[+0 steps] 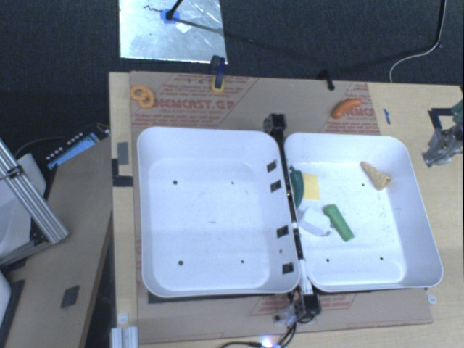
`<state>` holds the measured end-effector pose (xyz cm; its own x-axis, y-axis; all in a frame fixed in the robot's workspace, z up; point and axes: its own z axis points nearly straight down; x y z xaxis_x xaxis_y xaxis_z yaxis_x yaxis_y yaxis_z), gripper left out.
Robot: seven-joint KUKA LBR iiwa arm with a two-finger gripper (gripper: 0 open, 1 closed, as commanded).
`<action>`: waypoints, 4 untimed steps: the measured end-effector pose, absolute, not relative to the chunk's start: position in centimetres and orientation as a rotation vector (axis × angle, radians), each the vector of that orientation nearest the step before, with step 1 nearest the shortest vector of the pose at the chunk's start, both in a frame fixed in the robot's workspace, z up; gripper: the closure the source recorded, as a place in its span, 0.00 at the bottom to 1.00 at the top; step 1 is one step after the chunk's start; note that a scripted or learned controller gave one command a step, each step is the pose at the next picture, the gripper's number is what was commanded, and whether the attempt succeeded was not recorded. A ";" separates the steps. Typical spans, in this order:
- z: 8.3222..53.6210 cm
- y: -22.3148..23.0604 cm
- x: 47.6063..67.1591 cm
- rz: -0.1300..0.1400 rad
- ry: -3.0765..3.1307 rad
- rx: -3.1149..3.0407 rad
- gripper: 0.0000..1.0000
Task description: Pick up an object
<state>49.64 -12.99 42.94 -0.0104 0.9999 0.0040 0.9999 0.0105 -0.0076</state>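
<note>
Right bin (pixel 406 267) holds green cylinder (pixel 338 222) beside yellow block (pixel 310 187).

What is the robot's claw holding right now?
Nothing that shows. The gripper sits off by the right bin's outer edge, away from the green piece and yellow block.

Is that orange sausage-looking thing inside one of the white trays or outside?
Outside. The orange sausage lies on the brown board, beyond the right bin's far rim.

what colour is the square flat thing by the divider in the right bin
Yellow. The square flat piece shows best in the camera view, lying near the right bin's left wall.
</note>
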 end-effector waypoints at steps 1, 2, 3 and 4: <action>42.7 -20.1 48.5 0.001 -2.219 -2.230 1.00; 53.1 -15.1 48.7 -0.014 -2.241 -2.220 1.00; 53.6 -21.0 48.6 -0.001 -2.222 -2.230 1.00; 44.2 -14.8 48.7 0.003 -2.227 -2.207 1.00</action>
